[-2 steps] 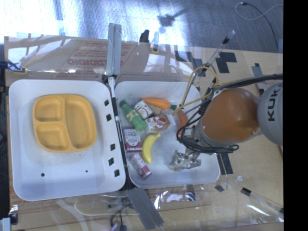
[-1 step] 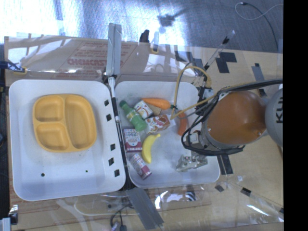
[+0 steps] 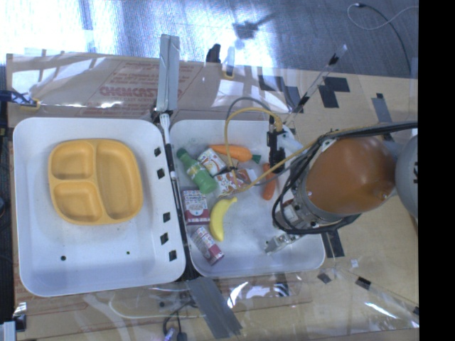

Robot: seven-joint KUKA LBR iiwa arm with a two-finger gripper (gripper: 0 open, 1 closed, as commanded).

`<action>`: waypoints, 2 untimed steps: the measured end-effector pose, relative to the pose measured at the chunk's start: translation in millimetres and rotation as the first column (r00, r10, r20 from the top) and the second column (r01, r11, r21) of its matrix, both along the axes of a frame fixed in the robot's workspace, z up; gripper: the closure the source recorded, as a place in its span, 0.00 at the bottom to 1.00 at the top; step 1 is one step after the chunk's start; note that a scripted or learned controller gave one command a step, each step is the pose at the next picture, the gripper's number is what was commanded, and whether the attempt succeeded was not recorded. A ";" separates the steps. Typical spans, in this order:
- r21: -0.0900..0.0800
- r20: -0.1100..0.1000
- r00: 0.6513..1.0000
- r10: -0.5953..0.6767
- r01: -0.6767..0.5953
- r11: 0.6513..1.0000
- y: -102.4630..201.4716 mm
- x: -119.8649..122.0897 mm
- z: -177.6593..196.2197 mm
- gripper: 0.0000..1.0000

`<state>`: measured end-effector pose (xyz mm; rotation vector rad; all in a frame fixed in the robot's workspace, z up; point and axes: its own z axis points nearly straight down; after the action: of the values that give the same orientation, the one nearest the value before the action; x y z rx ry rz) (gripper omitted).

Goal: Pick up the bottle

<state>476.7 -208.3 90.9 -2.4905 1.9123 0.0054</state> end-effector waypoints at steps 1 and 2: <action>0.000 -0.002 0.998 -0.065 0.065 0.998 12.8 57.9 -0.3 1.00; 0.002 -0.006 0.970 0.242 -0.242 0.970 51.7 6.9 -1.3 1.00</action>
<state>483.6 -156.5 89.6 -2.7074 1.5957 0.0145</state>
